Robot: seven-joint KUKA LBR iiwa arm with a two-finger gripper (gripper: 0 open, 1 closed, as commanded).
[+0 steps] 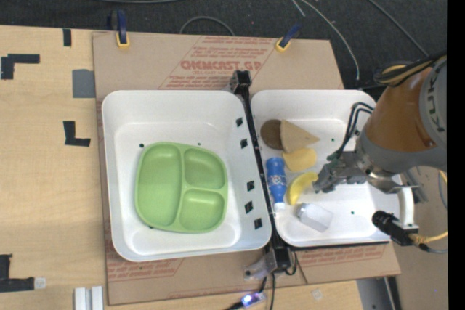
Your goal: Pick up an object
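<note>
**Entry: gripper being positioned over right-bin contents, pick pending**

Gripper [323, 181]: being held low inside the right bin [347, 102], just beside the yellow banana-shaped piece [299, 186] and near the clear packet [314, 216]. Whether anything is being gripped cannot be told; the tool is being seen as a dark, blurred mass from above. No object is being shown lifted off the bin floor.

Arm [399, 123]: being extended in from the right, its orange band being presented above the wrist, over the right bin's far side.

Handling note, as judgement: the banana-shaped piece is being taken as the likeliest target, since it is lying closest to the tool. A clean pick is being favoured by centring over its curved middle and closing across its narrow width. The blue bottle [275, 180] is lying just beside it, against the wall between the bins, so a sideways approach is being considered risky. A straight descent is being preferred.

Count, right bin: one banana-shaped piece; one pale yellow block [301, 158]; one tan wedge [296, 133] touching one brown round item [271, 132]; one blue bottle; one clear packet. Six items in all.

Count, left bin [115, 156]: one green divided plate [181, 187], with three compartments, lying flat.

Count, bins: two, being set side by side on cardboard [218, 62].
</note>
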